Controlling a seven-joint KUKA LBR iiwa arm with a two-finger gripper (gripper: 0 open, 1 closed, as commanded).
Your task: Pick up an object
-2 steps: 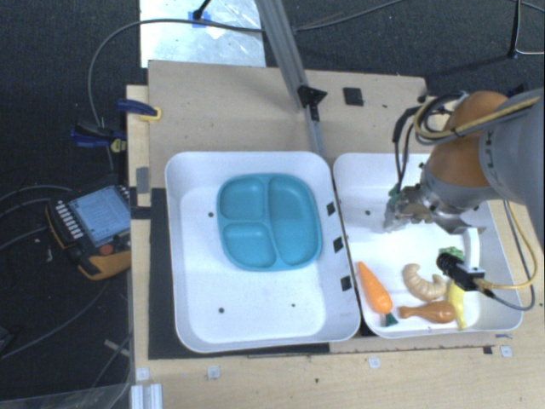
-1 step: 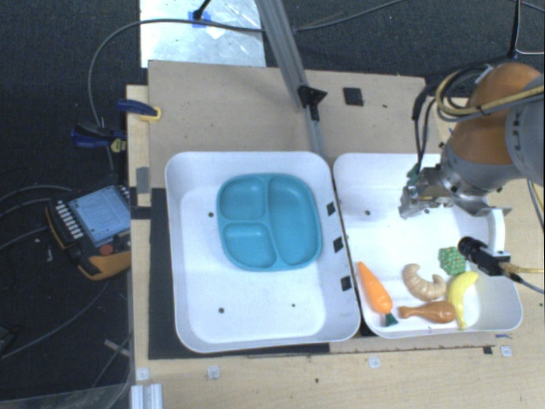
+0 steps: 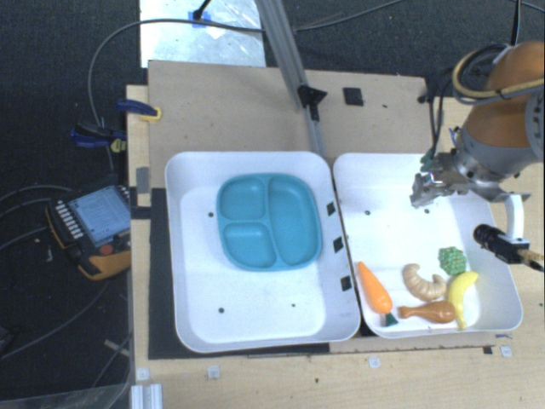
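In the right bin (image 3: 387, 220) lie several toy foods near its front: an orange carrot (image 3: 375, 289), a tan shrimp-shaped piece (image 3: 422, 280), a brown drumstick (image 3: 428, 313), a yellow banana (image 3: 461, 295) and a green broccoli (image 3: 452, 259). My gripper (image 3: 426, 192) hangs over the back right part of this bin, apart from the foods and well behind them. Nothing shows between its fingers.
The left bin (image 3: 192, 262) holds a blue divided plate (image 3: 268, 221). A metal pole (image 3: 285, 41) slants up from the bench behind the bins. Clamps and a small device with cables lie off the bench to the left.
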